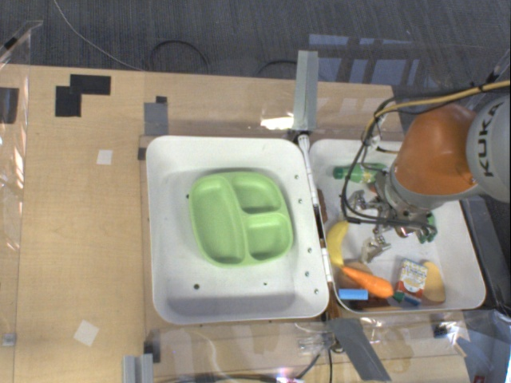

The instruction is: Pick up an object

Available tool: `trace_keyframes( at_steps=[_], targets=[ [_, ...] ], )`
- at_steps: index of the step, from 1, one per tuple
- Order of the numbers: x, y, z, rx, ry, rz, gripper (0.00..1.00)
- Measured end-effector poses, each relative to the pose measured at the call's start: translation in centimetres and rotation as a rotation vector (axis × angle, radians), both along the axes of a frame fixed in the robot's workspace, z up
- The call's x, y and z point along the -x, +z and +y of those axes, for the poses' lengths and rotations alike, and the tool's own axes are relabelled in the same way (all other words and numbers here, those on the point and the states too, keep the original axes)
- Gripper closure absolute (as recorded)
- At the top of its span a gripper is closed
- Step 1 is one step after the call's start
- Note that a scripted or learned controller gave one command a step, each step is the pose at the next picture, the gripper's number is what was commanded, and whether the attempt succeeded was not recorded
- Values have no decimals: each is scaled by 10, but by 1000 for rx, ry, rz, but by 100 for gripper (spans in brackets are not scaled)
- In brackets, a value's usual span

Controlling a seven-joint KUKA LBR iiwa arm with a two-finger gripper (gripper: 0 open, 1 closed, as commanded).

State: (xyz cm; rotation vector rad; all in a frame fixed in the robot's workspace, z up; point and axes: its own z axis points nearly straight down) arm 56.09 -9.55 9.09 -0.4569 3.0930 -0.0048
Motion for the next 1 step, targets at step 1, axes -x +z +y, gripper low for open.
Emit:
trace_keyframes(
  at_steps=[1],
  targets=[
    [-69, -2, -51, 2, 100, 2, 0]
  ],
)
